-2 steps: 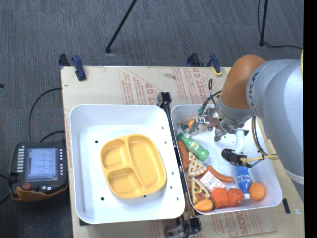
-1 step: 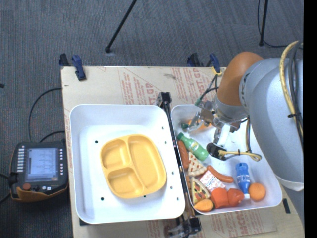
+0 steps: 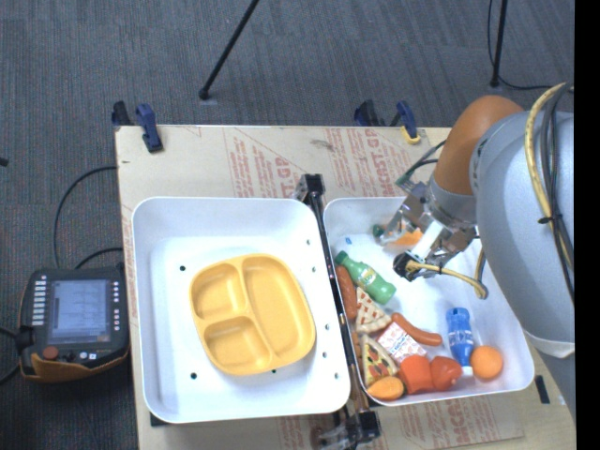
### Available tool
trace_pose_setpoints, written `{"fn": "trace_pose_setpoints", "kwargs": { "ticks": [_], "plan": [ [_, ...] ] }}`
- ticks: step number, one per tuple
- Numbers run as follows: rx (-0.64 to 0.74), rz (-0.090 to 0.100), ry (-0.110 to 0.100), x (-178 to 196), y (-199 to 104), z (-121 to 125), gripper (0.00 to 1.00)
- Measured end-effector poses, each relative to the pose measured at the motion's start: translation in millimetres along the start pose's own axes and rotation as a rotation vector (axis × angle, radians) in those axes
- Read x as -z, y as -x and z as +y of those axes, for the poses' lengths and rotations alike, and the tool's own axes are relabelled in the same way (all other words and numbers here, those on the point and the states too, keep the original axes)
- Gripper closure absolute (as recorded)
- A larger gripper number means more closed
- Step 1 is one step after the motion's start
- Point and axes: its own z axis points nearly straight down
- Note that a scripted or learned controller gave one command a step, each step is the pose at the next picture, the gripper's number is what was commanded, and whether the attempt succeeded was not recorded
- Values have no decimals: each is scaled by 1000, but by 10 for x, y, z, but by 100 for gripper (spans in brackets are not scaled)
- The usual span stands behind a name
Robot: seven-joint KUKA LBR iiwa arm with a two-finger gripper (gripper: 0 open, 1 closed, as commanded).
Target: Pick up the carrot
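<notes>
Jaws: state cannot be told; gripper (image 3: 419, 235) hangs low over the right bin's (image 3: 497, 303) upper part.
Carrot: an orange piece (image 3: 410, 239) sits at the gripper.
Left bin (image 3: 155, 251): holds yellow divided plate (image 3: 251, 313).

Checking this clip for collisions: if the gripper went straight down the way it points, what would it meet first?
The gripper hangs over the upper part of the right bin. Going straight down, it would probably meet an orange piece showing at its fingers, possibly the carrot, then the bin floor. Depth is hard to judge from above.
</notes>
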Motion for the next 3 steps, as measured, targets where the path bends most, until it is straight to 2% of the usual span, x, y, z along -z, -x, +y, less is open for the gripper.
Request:
{"fn": "trace_pose_setpoints", "kwargs": {
  "ticks": [1, 2, 3],
  "plan": [
    [6, 0, 0, 102, -7, -2, 100],
    [218, 2, 2, -3, 565, -474, 100],
    [217, 2, 2, -2, 567, -472, 0]
  ]
}}
